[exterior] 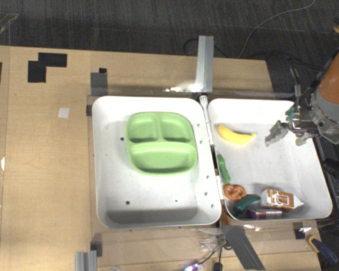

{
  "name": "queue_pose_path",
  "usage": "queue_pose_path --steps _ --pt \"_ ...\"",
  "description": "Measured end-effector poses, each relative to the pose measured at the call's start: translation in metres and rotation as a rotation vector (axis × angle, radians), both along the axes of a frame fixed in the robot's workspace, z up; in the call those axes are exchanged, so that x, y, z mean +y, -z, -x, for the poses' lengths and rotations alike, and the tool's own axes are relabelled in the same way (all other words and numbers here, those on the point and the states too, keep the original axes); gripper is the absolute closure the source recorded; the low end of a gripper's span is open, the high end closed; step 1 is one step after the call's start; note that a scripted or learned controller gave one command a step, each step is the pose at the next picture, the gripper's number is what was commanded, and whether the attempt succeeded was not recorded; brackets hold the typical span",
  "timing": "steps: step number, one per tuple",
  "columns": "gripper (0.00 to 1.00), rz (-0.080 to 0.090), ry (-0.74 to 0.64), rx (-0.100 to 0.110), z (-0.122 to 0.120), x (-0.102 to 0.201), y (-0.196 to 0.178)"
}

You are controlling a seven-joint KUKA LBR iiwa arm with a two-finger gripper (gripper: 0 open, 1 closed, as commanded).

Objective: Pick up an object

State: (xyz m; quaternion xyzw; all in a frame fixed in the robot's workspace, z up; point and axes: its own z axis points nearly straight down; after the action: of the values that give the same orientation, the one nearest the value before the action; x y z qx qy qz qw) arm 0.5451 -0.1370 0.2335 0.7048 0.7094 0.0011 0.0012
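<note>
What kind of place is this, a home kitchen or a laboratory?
Most likely a robotics laboratory, not a kitchen. A wooden bench bears two white bins, one with a green divided plate, the other with a toy-like banana. The arm's gripper hangs over the bin with the banana, and dark carpet lies beyond.

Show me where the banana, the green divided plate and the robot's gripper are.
banana (235, 135), camera view, middle of the fruit.
green divided plate (160, 157), camera view, its large front compartment.
gripper (287, 133), camera view, between the fingertips.
</note>
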Motion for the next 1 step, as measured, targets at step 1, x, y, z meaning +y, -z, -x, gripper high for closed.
queue_pose_path --steps 1 --pt "0.0 0.001 -0.294 -0.002 -0.0598 0.033 0.0608"
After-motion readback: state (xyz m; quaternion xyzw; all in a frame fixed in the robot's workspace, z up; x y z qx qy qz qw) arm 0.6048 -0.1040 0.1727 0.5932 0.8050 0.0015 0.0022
